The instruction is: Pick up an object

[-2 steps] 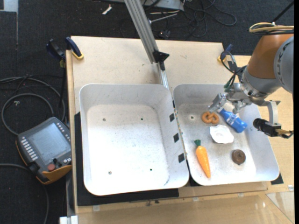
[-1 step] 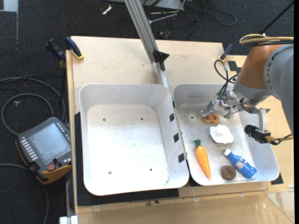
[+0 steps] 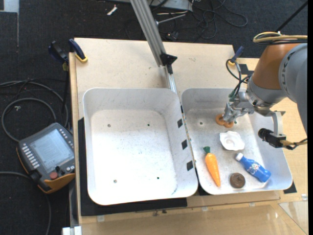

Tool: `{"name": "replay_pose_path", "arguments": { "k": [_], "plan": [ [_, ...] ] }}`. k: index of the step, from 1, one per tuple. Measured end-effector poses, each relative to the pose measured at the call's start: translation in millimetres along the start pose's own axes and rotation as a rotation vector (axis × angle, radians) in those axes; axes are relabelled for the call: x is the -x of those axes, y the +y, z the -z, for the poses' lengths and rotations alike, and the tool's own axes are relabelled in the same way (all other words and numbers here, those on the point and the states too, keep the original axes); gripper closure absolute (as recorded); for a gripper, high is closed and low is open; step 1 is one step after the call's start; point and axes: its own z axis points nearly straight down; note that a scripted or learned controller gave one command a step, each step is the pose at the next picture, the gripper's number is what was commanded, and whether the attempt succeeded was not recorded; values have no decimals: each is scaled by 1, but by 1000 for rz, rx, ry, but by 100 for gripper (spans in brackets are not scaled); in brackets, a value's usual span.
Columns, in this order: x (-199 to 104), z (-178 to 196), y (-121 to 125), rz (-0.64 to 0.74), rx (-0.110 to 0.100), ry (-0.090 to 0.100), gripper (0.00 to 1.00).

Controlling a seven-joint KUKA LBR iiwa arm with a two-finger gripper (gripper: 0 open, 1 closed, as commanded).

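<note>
Two white bins stood side by side on the bench, and the claw (image 3: 230, 115) was low inside the right bin (image 3: 195, 104), near its far wall. The grey arm (image 3: 283, 75) came in from the right side, with its orange band just above the wrist.

Directly under the claw lay a small orange-brown object (image 3: 224, 122), flat and round as far as I could see. The fingertips were at this object or touching it, but the wrist covered most of them, so I could not tell how wide the claw was open, and I could not tell if it really had the object between its fingers.

Just in front of the claw, toward the camera, lay a white crumpled thing (image 3: 231, 141). Further to the front and a little to the right of the claw was a blue bottle (image 3: 254, 167) with a white cap, lying on its side. Near it, straight in front of the claw, was a dark brown round disc (image 3: 237, 180). To the front and left of the claw lay a toy carrot (image 3: 212, 167), orange with a green top, and the top pointed toward the far side.

The left bin (image 3: 93, 102) was well apart from the claw, on its left.
</note>
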Motion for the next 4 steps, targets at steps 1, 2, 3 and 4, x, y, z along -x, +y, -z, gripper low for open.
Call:
{"name": "replay_pose_path", "arguments": {
  "k": [1, 2, 3, 4],
  "plan": [
    [1, 64, 7, 2, -4, 0, 100],
    [1, 107, 7, 2, -6, 1, 100],
    [1, 161, 10, 2, -5, 1, 100],
    [-49, 149, -12, 6, -15, 5, 100]
  ]
}}
